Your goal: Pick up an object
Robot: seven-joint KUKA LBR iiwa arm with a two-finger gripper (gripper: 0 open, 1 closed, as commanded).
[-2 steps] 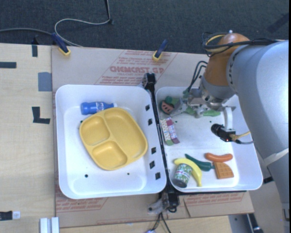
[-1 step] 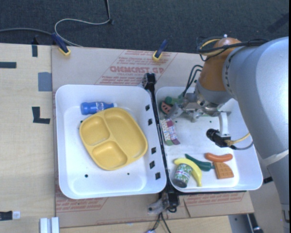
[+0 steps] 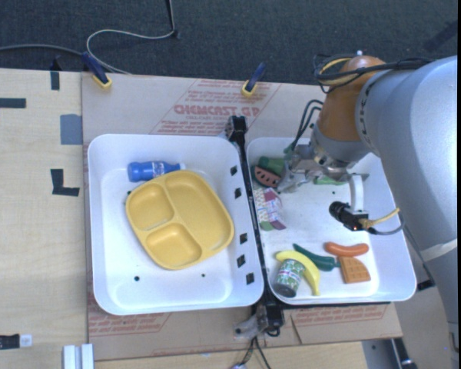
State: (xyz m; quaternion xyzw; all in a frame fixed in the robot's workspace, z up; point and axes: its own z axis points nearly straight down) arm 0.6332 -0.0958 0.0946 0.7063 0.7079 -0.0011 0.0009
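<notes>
Green can [image 3: 289, 276] nearest, right bin [image 3: 384, 287] 7 o'clock, beside banana [image 3: 307, 267]. My gripper [image 3: 296, 174] low at 11 o'clock over watermelon slice [image 3: 266, 177], likely positioning for grasp; grip state I cannot tell.

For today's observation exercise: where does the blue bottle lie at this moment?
The blue bottle lies on its side in the left bin, near its far edge, touching the yellow divided tray.
</notes>
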